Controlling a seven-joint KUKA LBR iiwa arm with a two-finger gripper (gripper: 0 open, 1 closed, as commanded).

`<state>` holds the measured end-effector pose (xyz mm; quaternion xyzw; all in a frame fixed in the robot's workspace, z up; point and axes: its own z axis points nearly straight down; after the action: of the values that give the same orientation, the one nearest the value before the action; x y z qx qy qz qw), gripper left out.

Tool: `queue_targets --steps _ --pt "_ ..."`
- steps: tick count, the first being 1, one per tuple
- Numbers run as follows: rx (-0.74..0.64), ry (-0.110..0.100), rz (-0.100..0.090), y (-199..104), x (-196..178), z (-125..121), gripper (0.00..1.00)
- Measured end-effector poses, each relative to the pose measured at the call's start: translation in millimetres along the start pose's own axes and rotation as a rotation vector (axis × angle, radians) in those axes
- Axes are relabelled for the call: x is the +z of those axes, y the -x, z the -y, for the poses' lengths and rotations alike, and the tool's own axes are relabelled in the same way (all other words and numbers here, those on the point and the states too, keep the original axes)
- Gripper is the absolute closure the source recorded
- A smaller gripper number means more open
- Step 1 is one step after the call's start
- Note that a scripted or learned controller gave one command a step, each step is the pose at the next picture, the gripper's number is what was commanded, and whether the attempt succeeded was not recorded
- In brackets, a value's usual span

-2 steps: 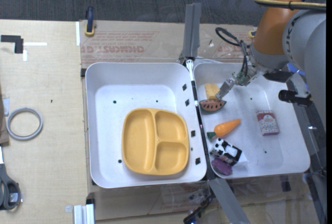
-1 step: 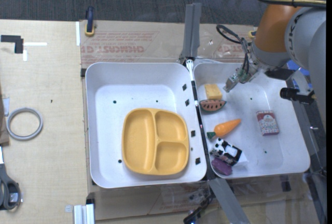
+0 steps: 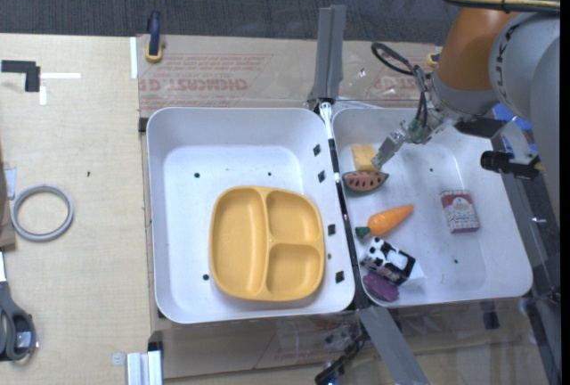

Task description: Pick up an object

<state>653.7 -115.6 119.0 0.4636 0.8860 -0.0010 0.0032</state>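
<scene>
Claw is down in the right bin, tips right beside the yellow block and just above the watermelon slice. Can't tell if it's released or clenched. Those two are touching, so it could easily nudge one away and grab nothing.

Yellow tray, orange carrot, red box

Lying loose in right bin: yellow block touching watermelon slice, orange carrot mid-bin, red box apart, black-white cow toy, purple piece.
</scene>
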Motion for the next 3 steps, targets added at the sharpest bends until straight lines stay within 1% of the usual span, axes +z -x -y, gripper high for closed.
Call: queue_targets --steps 1,2,3 --pt "0.373 0.006 0.001 5.0 21.7 -6.6 0.00" --pt "0.217 -0.001 -0.003 80.1 19.8 61.7 0.00" --pt "-0.064 -0.001 -0.005 17.7 26.9 161.8 0.00"
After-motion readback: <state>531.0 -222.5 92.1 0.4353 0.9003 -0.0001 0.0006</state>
